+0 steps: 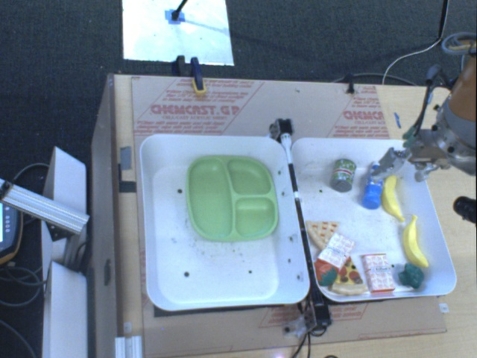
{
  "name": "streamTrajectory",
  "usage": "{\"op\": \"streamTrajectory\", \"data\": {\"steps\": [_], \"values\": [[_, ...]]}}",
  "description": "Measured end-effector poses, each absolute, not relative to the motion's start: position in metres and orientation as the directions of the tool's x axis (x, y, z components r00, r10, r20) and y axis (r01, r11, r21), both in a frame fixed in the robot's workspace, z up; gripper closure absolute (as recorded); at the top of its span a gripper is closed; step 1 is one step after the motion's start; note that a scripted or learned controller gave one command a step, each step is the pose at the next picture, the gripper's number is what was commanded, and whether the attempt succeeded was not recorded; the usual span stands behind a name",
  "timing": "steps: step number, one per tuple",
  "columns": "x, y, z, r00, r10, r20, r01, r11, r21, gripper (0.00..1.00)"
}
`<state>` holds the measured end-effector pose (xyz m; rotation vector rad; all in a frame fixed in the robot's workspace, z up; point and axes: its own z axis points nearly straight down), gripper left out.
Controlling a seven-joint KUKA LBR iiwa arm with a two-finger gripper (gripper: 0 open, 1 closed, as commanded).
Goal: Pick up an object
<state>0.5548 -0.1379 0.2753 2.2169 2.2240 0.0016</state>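
Observation:
The right bin (440, 274) holds several toy foods. A small can (343, 175) stands near its back, with a blue bottle-like object (372, 192) to its right. Two yellow bananas (393, 198) (414, 242) lie along the right side. At the front are a pizza slice (346, 278), a waffle-like wedge (321, 233), a white packet (337, 250), a red-and-white box (378, 271) and a green broccoli (410, 276). My gripper (406, 166) hangs above the bin's back right corner, just above the blue object and the upper banana, open with nothing between its fingers.
The left bin (168, 274) carries a green divided plate (231, 198). A black-and-white divider bar (294, 192) runs between the bins. The arm's grey body (458, 118) stands over the bench's right edge, with cables behind it.

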Motion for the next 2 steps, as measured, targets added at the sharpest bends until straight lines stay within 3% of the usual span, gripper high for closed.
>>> {"op": "streamTrajectory", "data": {"steps": [1,2], "values": [[0.621,-0.135,0.171,-0.004,1.000,0.000,1.000,0.004,0.000,0.00],[0.642,-0.132,0.090,-0.005,1.000,0.000,1.000,0.005,0.000,0.00]]}}
